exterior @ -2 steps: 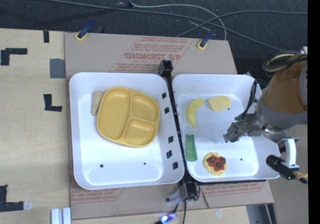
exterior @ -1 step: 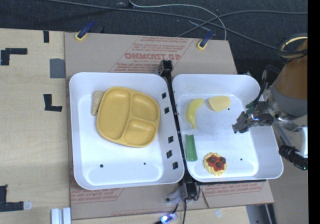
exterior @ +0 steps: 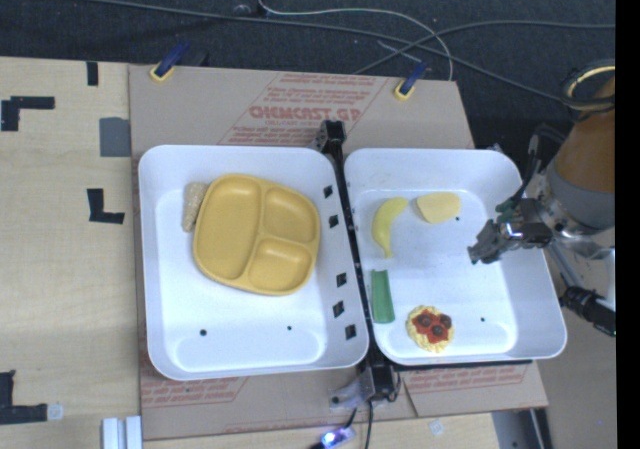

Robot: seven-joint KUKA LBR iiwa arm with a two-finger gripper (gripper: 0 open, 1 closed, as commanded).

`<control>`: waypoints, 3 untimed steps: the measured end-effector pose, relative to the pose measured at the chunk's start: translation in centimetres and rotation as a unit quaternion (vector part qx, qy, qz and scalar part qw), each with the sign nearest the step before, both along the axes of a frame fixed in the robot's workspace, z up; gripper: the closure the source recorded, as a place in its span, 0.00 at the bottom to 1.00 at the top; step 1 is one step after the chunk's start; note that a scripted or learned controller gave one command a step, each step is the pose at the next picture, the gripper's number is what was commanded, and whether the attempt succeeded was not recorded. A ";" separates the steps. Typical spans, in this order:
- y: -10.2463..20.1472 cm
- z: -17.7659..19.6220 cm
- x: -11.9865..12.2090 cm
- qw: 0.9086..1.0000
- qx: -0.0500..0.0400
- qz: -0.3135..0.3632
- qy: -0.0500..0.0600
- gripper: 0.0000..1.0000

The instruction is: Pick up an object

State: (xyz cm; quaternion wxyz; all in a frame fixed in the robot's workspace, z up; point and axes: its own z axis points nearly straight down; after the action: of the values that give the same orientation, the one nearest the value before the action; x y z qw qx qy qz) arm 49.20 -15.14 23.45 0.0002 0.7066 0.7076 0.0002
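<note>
Left bin (exterior: 160, 267) holds a yellow divided plate (exterior: 256, 233); right bin (exterior: 535, 332) has a banana (exterior: 387, 221), green stick (exterior: 381, 295) and pizza slice (exterior: 430, 327). Gripper (exterior: 488, 245) hovers at the right edge — empty, whether parted or closed I can't tell — approach stage; next, pick a target and descend.

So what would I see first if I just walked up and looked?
Probably the big yellow tray, which fills much of the left bin and partly covers a tan sponge. Then the toy food in the right bin: a banana, a pale yellow slice, a green stick and a little pizza. The gripper hangs over that bin's right side.
</note>
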 end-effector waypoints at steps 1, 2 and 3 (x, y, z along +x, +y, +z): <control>4.8 -1.2 1.5 1.000 0.001 0.002 0.001 1.00; 10.3 -0.3 2.2 1.000 0.001 0.003 0.001 1.00; 15.3 -0.2 4.4 1.000 0.001 0.003 0.001 1.00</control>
State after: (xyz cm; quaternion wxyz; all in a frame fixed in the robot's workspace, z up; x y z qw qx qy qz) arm 53.62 0.20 23.23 -0.0009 0.7045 0.7097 0.0001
